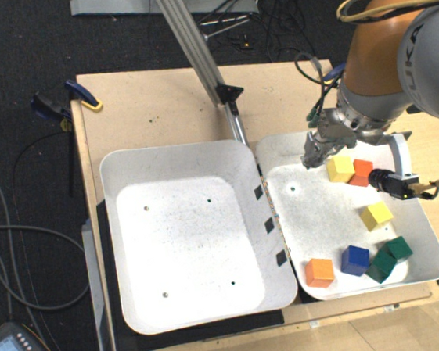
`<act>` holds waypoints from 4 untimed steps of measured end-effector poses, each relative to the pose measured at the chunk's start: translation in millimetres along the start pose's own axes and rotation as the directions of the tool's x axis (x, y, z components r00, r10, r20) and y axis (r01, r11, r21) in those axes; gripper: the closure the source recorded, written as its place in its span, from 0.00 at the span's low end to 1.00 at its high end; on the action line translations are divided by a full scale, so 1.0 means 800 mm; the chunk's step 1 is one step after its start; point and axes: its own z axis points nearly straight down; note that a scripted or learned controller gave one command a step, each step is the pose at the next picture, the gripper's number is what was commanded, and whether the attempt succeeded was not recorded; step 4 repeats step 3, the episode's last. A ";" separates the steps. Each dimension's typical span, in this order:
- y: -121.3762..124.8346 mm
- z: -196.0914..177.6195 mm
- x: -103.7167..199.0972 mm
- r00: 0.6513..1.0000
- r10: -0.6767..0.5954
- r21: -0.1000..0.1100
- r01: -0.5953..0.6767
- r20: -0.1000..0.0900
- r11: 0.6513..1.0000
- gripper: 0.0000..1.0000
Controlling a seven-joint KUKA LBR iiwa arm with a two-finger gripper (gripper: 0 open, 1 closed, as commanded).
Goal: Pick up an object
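Seven blocks lie in the right bin [301, 201] as the tool [317, 150] hangs at its far end, just left of a yellow block [340, 169]; its opening cannot be made out. A clean pick likely means centring over one block. Count: two yellow, two orange, two green, one blue.

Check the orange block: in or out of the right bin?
In. The orange block rests on the right bin's floor near its front edge, beside the blue block.
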 end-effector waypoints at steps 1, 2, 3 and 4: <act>-0.021 -0.014 0.057 1.000 -0.001 0.000 0.001 -0.001 1.000 1.00; -0.056 -0.008 0.123 1.000 -0.001 0.003 0.001 -0.001 1.000 1.00; -0.078 -0.007 0.201 1.000 -0.002 0.002 0.002 -0.001 1.000 1.00; -0.078 -0.007 0.201 1.000 -0.002 0.002 0.002 -0.001 1.000 1.00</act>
